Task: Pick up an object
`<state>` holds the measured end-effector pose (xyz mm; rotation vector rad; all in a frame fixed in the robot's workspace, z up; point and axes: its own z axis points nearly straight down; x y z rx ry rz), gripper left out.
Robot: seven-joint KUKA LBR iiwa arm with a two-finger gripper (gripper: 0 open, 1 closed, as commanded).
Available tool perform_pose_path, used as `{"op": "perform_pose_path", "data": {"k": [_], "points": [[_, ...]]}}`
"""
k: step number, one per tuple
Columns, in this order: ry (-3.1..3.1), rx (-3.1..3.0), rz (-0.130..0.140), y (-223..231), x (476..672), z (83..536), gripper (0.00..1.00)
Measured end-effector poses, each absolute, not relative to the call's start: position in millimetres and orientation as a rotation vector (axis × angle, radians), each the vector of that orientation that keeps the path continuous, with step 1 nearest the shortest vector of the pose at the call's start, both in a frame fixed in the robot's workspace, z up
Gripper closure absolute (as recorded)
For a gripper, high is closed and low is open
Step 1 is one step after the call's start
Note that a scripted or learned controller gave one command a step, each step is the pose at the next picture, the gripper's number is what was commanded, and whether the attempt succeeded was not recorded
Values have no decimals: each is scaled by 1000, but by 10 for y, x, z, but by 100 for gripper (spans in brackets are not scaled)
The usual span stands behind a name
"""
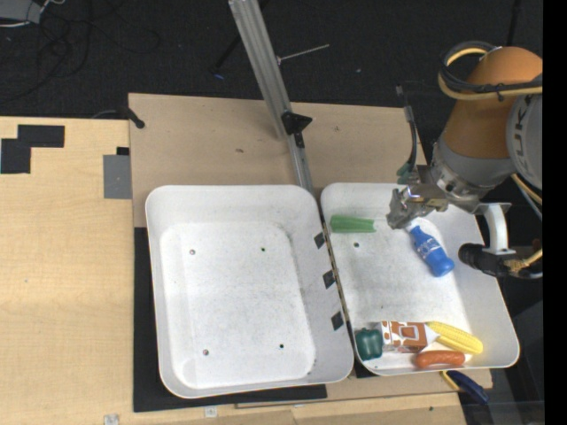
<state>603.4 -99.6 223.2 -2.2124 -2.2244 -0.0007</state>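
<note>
In the right bin [390,277] a blue bottle [431,250] with a white cap lies at the upper right. My gripper [406,209] hangs just above and left of the bottle's cap end, with nothing seen between its fingers. A green flat piece [352,225] lies near the bin's upper left. Along the bin's front edge sit a dark green piece [369,343], an orange-and-white packet [405,335], a yellow corn cob [455,336] and a red-orange sausage [438,359].
The left bin [232,286] stands beside the right one, with black clips [329,278] on the shared rims. A slanted metal rail [270,82] rises behind the bins. The arm's orange band [492,96] and cables hang over the right bin's far right corner.
</note>
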Motion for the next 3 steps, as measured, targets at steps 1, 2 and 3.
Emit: {"op": "perform_pose_path", "data": {"k": [1, 2, 3], "points": [[-2222, -2213, 2, -414, 5973, 2154, 100], [-2221, -2214, 3, 20, 5900, 2155, 100], [-2224, -2214, 0, 571, 5971, 2214, 100]]}}
